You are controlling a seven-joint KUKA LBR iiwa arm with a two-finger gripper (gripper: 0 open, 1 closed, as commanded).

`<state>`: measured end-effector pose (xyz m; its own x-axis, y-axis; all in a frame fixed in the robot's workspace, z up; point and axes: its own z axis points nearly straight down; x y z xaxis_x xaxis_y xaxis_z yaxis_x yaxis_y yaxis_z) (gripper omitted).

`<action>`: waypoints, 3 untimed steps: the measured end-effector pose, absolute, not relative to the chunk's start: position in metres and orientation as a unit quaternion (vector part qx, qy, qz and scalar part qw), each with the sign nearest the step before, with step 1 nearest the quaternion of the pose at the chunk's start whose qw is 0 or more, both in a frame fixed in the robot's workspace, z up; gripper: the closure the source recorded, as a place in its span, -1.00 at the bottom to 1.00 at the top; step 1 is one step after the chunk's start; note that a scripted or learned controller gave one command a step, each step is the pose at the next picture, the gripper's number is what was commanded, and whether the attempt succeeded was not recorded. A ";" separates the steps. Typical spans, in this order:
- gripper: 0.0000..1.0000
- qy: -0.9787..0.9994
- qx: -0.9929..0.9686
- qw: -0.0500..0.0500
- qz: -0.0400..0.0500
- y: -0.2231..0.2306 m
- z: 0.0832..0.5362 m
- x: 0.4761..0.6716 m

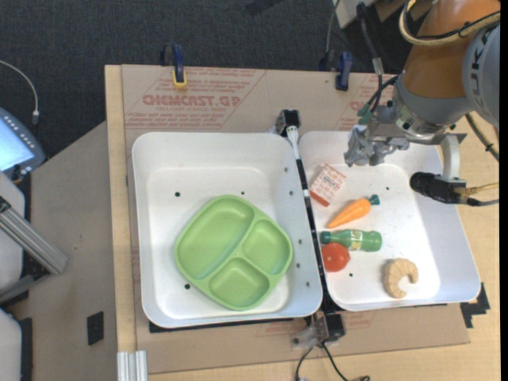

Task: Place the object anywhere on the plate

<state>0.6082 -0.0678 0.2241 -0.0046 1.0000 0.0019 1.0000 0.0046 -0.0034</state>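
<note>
Where the dark carpeted floor (119, 22) fills the top of the frame, a brown cardboard sheet (238, 94) lies over the desk (492, 213), held at its upper edge by two blue clamps (178, 60). Red print on the cardboard reads roughly "CHEMCAST GP", once above the left bin and again, partly hidden, near the upper right. Black cables (349, 22) trail across the floor toward the arm, and a grey device with a lit blue screen (14, 141) sits at the far left edge.

Two white bins sit side by side on the cardboard. The left bin (159, 173) holds a green plate (232, 251) with three compartments, lying in its lower middle. The right bin (444, 244) holds the loose things: a small red and white packet (326, 184) with print too small to read, near the dividing rim; an orange carrot (350, 211) just below it; a green bottle (352, 240) with a label lying on its side; a red tomato (336, 256) touching the bottle's lower left; and a tan croissant (399, 276) at lower right.

The gripper (367, 151) hangs over the upper part of the right bin, above and right of the packet; whether its fingers are apart or together I cannot tell, and nothing is seen between them.
</note>
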 end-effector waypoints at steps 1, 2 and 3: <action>1.00 -0.709 -0.705 0.002 0.000 -0.014 0.214 0.599; 1.00 -0.710 -0.705 0.002 0.000 0.046 0.211 0.599; 1.00 -0.709 -0.705 0.002 0.000 0.101 0.218 0.580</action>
<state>0.5802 0.1011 0.2182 -0.0059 1.0000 0.0024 1.0000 0.0059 -0.0032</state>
